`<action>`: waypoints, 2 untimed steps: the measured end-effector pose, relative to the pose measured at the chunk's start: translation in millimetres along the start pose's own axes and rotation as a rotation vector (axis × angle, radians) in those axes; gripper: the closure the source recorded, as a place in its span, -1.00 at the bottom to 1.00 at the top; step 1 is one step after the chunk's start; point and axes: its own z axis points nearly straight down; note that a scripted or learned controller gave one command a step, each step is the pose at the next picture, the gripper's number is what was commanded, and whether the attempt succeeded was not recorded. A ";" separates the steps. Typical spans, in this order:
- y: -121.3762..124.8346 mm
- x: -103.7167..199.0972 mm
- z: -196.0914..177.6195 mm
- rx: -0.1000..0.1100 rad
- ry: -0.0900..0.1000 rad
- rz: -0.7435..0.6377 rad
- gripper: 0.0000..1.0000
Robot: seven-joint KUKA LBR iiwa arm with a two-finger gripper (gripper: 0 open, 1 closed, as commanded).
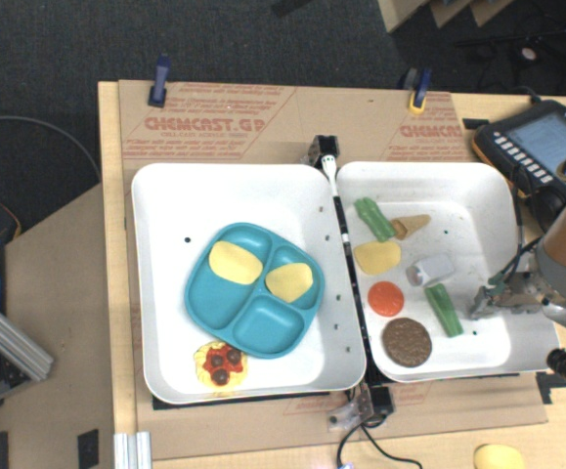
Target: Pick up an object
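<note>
On the counter (pixel 263 125): two white bins side by side
Right bin (pixel 478 193): green stick (pixel 443 309), red ball (pixel 386 298), brown disc (pixel 406 341), grey block (pixel 429 270)
Hand (pixel 493 299): low at the right edge, near the green stick; I cannot tell if it grips
Left bin (pixel 165 262): blue tray (pixel 248 325)

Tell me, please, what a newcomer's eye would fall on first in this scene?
Most likely the bright blue divided plate in the left bin, with two yellow pieces in its upper compartments and a small pizza-like toy just below it. Next, the right bin with its scatter of toy food: green pieces, an orange-red disc and a brown patty. The claw sits at that bin's right side.
</note>
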 end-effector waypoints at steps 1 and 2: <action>43.9 66.7 -126.2 -0.014 0.001 -0.012 1.00; -1.9 128.8 -99.2 0.008 0.008 -0.007 1.00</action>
